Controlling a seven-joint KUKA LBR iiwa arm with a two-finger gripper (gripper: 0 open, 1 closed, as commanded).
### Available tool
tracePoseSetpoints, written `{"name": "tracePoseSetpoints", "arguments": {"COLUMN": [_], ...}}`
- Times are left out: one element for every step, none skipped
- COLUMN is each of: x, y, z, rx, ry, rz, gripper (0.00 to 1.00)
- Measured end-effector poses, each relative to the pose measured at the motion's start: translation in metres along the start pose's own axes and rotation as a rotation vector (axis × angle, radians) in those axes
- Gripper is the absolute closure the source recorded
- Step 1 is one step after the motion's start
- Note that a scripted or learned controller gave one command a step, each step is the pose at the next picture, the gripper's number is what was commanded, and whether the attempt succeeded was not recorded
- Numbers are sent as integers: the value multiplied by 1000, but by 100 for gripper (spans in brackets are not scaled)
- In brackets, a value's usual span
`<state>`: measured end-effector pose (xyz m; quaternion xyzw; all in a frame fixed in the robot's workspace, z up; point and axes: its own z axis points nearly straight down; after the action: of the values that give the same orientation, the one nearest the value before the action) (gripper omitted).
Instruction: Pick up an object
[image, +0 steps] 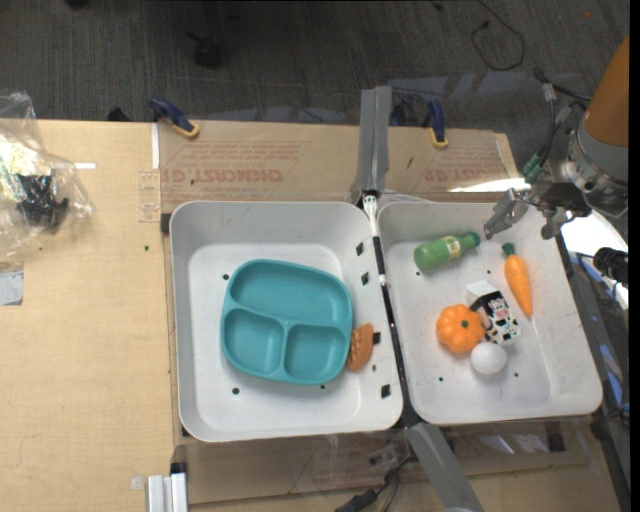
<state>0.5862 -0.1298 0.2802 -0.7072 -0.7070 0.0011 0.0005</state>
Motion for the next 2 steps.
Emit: {"name": "tracePoseSetpoints", "arguments": {"x": [-83,-77], "y": [35,19], "z": [118,189], "rx": [2,2], "ry": [0,10], "rz": [88,85], "gripper": [0,0]}}
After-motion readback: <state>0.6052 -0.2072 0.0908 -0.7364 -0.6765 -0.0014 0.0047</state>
